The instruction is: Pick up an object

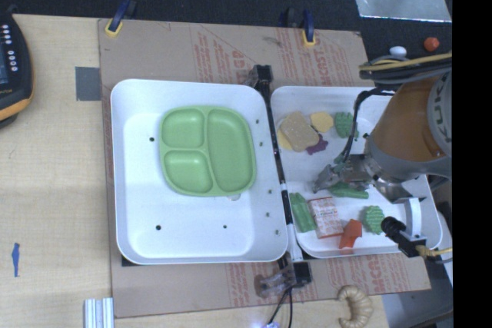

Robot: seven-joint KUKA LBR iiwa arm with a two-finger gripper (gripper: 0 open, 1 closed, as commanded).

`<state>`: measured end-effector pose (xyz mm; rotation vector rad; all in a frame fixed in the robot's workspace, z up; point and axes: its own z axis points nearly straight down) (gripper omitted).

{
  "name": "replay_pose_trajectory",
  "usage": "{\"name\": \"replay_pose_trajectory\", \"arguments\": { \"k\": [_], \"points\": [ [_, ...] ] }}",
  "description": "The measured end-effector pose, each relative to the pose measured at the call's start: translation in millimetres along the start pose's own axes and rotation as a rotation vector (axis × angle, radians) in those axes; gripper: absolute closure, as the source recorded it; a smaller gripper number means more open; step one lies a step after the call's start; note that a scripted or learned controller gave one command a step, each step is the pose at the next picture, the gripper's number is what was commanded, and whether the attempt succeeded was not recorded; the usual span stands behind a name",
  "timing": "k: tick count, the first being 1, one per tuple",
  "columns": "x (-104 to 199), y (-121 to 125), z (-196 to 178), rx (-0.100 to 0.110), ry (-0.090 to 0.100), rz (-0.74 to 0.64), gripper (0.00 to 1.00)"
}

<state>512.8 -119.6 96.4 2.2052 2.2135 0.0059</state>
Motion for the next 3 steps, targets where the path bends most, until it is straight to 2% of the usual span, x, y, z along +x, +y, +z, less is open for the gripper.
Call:
{"name": "replay_pose_trajectory", "arguments": {
  "k": [1,2,3],
  "points": [
    [-1,1,-12,0.0,0.001,-0.001,1.0],
    [-1,1,-11,0.002,0.001,-0.002,0.0],
    [10,24,2,0.008,0.004,-0.003,0.0]
  ]
}}
